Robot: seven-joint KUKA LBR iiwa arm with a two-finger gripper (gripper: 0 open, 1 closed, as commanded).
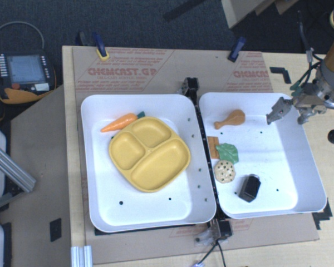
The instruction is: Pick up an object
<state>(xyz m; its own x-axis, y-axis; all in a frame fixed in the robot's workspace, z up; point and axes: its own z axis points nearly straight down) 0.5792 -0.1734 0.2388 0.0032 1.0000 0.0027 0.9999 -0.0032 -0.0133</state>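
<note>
My gripper (292, 111) hangs over the far right part of the right bin (300, 166), fingers spread open and nothing between them. A toy chicken drumstick (230, 118) lies to its left near the bin's back. Along the bin's left side lie a brown cracker (212, 147), a green leaf piece (227, 152) and a chocolate chip cookie (225, 172). A black block (249, 187) rests toward the front. The left bin (94, 166) holds a yellow divided plate (150, 153) with an orange carrot (118, 122) beside its far edge.
Both bins sit on a cardboard sheet (72, 93) clamped at the back by a yellow-tipped clip (101, 48) and a blue one (236, 49). A black bracket (190, 85) sits between the bins. A handheld control pendant (23, 73) lies off the bench at left.
</note>
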